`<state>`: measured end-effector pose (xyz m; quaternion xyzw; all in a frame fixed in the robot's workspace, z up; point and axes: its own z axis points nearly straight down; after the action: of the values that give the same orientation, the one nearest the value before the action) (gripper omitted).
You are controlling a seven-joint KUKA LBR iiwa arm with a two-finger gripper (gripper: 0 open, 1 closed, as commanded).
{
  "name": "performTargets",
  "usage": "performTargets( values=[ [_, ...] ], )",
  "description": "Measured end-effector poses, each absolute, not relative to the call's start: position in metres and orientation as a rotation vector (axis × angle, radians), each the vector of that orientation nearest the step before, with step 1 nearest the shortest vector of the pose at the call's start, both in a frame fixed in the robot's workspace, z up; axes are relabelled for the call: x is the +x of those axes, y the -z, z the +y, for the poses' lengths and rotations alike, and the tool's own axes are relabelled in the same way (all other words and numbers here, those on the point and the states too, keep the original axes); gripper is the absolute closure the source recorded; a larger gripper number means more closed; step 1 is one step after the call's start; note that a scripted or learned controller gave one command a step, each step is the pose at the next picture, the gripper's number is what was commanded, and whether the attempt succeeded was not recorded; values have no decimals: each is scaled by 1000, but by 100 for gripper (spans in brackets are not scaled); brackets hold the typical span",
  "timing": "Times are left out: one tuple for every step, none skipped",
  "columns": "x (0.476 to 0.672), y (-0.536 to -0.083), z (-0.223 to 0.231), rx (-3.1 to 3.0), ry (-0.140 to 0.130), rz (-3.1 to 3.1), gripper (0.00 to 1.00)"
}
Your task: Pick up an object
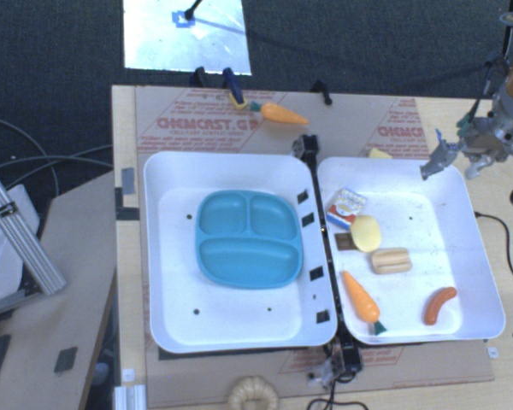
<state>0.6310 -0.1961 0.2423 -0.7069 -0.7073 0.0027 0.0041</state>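
Overhead slanted view of the bench (85, 229) with two shallow white bins side by side. The left bin (175, 314) holds a blue divided plate (248, 237) lying flat near its centre. The right bin (462, 229) holds the loose objects: a small white packet with red print (347, 203) near the upper left, a yellow lemon-shaped piece (366, 233) just below it and touching a dark brown block (343, 242) at its left, a tan bread roll (391, 260) just beside the lemon, an orange carrot (362, 297) with a green tip lying at a slant toward the front edge, and a reddish sausage (439, 306) in the front right corner, well apart from the carrot. A pale yellow piece (379, 153) shows at the far rim of the right bin. A second carrot (278, 114) lies outside the bins on the cardboard sheet (205, 122) behind them, beside a blue clip (232, 84). A coiled rope ring (255, 394) sits at the front edge of the bench. The arm enters from the right; its pincer (457, 159) hangs over the far right corner of the right bin, fingers spread apart with nothing between them, well apart from every object in the bin
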Motion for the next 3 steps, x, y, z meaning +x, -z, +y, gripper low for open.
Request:
performTargets(
  values=[
    [633,-250,-196,-2219,2,-2226,0],
    [639,-194,-187,-2214,-1,-2228,0],
    [634,-133,-182,-2217,-3,-2223,0]
  ],
)
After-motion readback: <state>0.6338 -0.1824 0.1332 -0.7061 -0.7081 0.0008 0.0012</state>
